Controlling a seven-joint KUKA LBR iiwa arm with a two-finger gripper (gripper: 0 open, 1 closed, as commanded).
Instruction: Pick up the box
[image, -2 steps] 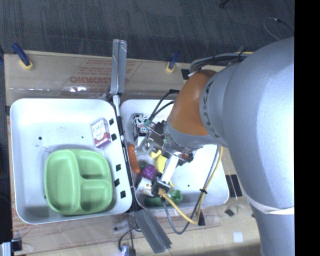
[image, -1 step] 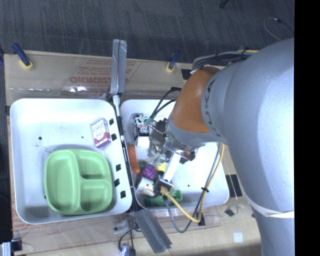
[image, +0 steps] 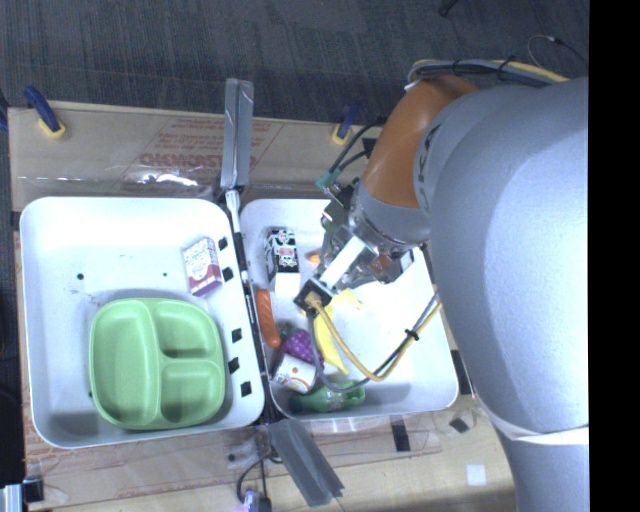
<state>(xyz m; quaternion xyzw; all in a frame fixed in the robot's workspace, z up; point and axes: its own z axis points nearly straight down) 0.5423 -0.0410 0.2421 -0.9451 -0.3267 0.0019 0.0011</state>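
A single camera is fixed above the surface (image: 120, 140) and looks down on it at a slant, tilted toward 12 o'clock, where a strip of dark floor (image: 150, 50) shows past the far edge. It stands far enough back to frame both white bins, with the left bin (image: 120, 240) toward 9 o'clock and the right bin (image: 388, 302) just past centre. The arm (image: 520, 250) enters from 3 o'clock and looms large, close to the lens.

The grey arm (image: 510, 250) is reaching in from the right side, with its wide body close to the camera. The orange band (image: 400, 150) is lying above the wrist (image: 392, 222), and the gripper (image: 338, 240) is pointing down and leftward.
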